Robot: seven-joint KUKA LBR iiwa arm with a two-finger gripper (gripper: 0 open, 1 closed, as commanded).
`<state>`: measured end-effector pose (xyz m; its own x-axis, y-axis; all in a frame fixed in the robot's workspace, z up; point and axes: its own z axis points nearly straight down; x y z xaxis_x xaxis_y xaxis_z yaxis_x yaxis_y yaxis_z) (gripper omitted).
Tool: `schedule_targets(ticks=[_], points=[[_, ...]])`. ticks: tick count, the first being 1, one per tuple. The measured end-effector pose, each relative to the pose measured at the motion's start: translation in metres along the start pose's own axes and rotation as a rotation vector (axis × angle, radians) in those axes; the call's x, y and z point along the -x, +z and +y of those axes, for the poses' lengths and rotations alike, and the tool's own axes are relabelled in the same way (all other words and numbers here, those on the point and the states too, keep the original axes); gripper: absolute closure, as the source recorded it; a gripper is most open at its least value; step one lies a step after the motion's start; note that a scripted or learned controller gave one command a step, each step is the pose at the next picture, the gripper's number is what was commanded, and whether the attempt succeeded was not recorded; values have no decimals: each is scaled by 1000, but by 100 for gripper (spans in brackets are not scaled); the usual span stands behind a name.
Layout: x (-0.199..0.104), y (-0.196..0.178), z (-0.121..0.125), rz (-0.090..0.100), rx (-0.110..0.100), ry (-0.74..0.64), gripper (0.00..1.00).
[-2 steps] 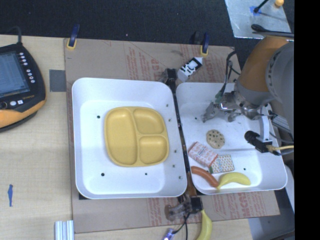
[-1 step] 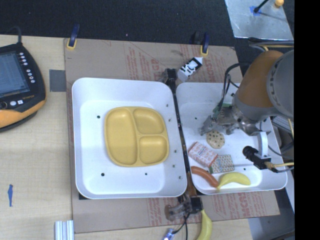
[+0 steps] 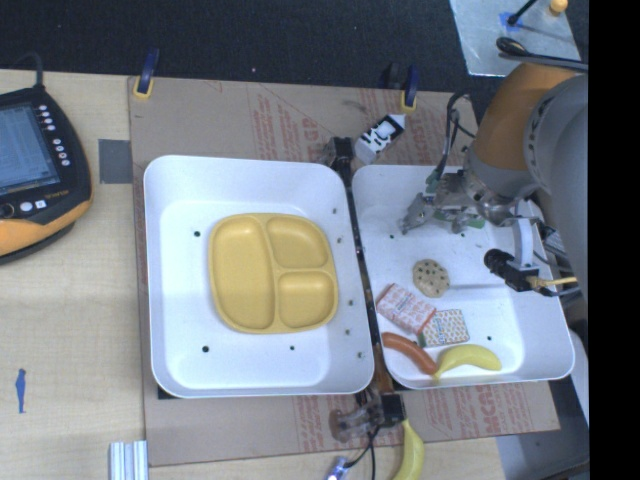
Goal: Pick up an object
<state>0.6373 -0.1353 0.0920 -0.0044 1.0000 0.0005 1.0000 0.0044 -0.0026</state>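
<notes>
Overhead, two white bins side by side on a bench. Left bin (image 3: 170, 358): a yellow tray (image 3: 272, 271) with three compartments. Right bin (image 3: 535, 353), taken as landmark: cookie (image 3: 431, 277) near its middle; pink packet (image 3: 404, 307) and patterned packet (image 3: 445, 327) below the cookie; sausage (image 3: 409, 352) and banana (image 3: 467, 360) along its near edge. Gripper (image 3: 437, 208) over its far part, above the cookie, holding nothing; finger spread impossible to tell. Tablet (image 3: 35, 168) far left of both bins.

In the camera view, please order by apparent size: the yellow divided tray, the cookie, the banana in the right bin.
1. yellow divided tray, clearly largest
2. banana
3. cookie, smallest
</notes>
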Motion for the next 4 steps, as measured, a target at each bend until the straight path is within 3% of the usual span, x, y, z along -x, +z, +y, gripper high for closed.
schedule_targets(ticks=[1,2,3,4], points=[[-33,1,-58,-1,-2,0,0],[-9,0,15,0,0,0,0],[-17,1,-64,-1,-3,-1,0],[-16,-10,-64,-1,-5,-3,100]])
